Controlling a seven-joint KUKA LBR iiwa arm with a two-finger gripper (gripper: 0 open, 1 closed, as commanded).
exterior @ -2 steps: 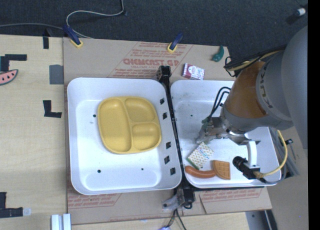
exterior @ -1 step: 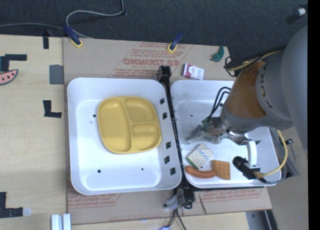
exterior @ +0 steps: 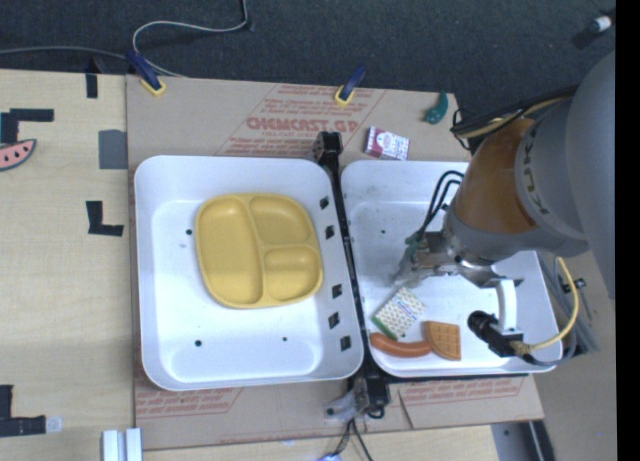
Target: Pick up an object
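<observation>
Yellow tray [exterior: 260, 249] lay in left bin [exterior: 165, 349]; in right bin [exterior: 380, 189], checkered card [exterior: 398, 314], sausage [exterior: 400, 347] and waffle [exterior: 442, 340] sat just below the pincer [exterior: 418, 259], finger state not discernible.

From my feed I see a light wooden surface [exterior: 60, 279] covered by a cardboard sheet [exterior: 250, 119] with red lettering (clipped at its far edge). Beyond lies dark carpet [exterior: 350, 9], crossed by a thin cable [exterior: 190, 27].

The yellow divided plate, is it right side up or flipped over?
Right side up: the yellow plate lies flat in the left bin, its three compartments facing up.
</observation>
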